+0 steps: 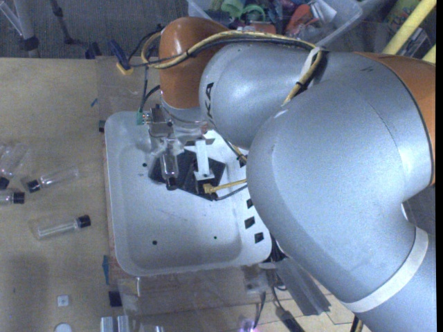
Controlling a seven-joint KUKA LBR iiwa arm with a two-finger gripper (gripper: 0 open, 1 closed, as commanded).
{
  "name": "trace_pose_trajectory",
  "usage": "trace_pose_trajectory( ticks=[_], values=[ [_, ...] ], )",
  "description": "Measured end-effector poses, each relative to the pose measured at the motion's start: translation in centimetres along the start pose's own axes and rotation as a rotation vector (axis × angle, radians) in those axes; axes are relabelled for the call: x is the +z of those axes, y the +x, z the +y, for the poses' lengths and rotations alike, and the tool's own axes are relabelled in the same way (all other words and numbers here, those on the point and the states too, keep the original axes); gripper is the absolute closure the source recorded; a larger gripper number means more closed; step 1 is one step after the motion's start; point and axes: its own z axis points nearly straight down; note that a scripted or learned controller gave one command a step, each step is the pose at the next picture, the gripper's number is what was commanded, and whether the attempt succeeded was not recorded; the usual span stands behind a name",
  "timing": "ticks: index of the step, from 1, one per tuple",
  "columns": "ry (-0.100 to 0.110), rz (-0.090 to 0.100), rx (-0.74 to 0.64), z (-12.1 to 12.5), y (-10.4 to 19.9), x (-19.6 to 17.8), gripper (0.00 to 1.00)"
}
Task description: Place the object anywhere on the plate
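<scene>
My gripper [185,163] hangs over the upper part of the white bin [173,244], below the orange wrist band. Its two fingers [168,164] point down and stand apart, so it is open, with nothing seen between them. Right under the fingertips lies a dark flat shape [187,180] on the bin floor, likely the plate; the arm hides its right part. A thin yellow piece [225,184] pokes out at the dark shape's right edge, by the arm. I cannot tell what it is.
The grey arm covers the right half of the view and the second bin. Several clear vials with black caps [62,225] lie on the wooden bench to the left. A box of colourful toys [273,2] stands at the back.
</scene>
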Motion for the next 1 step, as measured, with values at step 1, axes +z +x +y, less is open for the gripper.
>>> trace_pose_trajectory(
  ticks=[1],
  values=[
    [-0.011,0.003,-0.535,0.23,-0.75,1.52,1.0]
  ],
)
